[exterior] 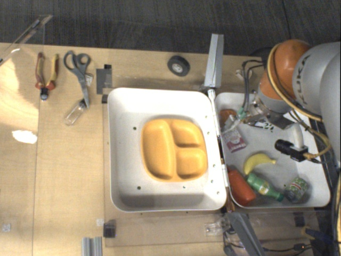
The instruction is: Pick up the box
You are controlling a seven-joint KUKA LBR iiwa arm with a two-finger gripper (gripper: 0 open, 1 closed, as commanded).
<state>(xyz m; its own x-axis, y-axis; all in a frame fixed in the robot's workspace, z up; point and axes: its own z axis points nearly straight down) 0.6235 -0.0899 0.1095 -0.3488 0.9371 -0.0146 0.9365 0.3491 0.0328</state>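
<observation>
Claw (pixel 241 117) hangs low over the far left corner of the right bin (pixel 319 199), presumably because the box (pixel 233 140) lies just beside it, against that bin's left wall. I cannot tell whether the claw is spread or pressed together; the wrist and cables mask it. A reddish thing behind the box is half covered and I cannot name it. Banana (pixel 259 161), green bottle (pixel 265 186) and can (pixel 297 188) lie well clear, so they should not hinder the pick.
</observation>
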